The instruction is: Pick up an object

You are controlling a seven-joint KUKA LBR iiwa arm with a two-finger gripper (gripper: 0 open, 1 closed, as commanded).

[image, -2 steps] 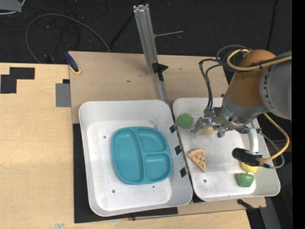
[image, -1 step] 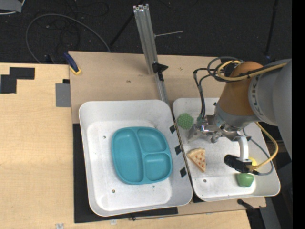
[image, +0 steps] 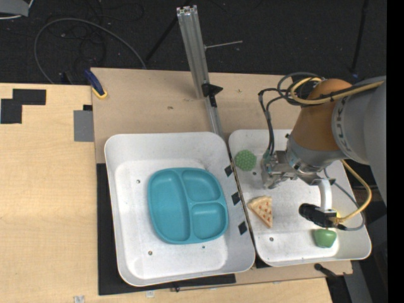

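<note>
In the right bin [image: 353,248] lie a fuzzy green ball [image: 245,161] at the far left, a tan pizza-slice toy [image: 262,210] near the left wall, and a small green apple-like thing [image: 324,237] at the front right. My gripper [image: 274,174] hangs low over the bin's middle, just right of the green ball and above the pizza slice. The arm's grey and orange wrist covers much of the bin's back. Nothing shows between the fingers.
The left bin [image: 126,232] holds a teal divided tray [image: 187,204]. A metal post [image: 197,55] rises behind the bins. Black clips [image: 235,197] sit along the wall between the two bins.
</note>
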